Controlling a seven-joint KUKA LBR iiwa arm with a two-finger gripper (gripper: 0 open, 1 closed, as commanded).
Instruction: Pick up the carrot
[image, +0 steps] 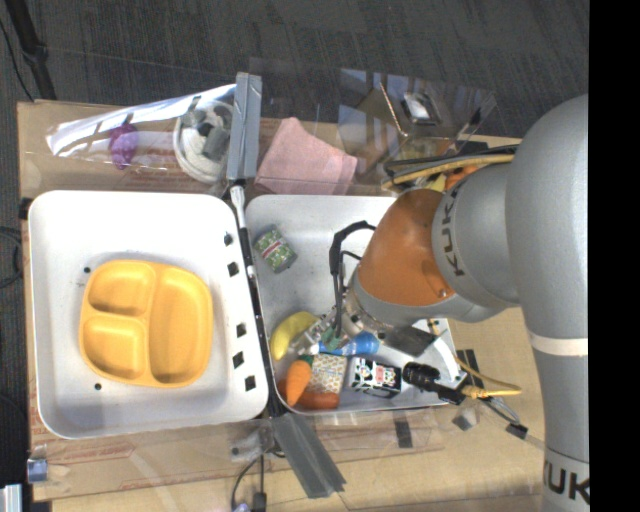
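Note:
The carrot (297, 379) is a short orange piece lying in the near left corner of the right bin (310, 215), against the bin's wall. My gripper (333, 328) reaches down into that bin under the orange wrist band, a little above and to the right of the carrot, over a yellow fruit (291, 331). Nothing shows between the gripper and the carrot that tells of a hold. The arm's bulk hides the right half of the bin.
Crowded by the carrot are a patterned packet (328, 374), a blue item (360, 346), a black-and-white carton (375, 378) and a reddish thing (320, 401). A green packet (273, 249) lies farther back. A yellow divided plate (148, 321) sits in the left bin (60, 215).

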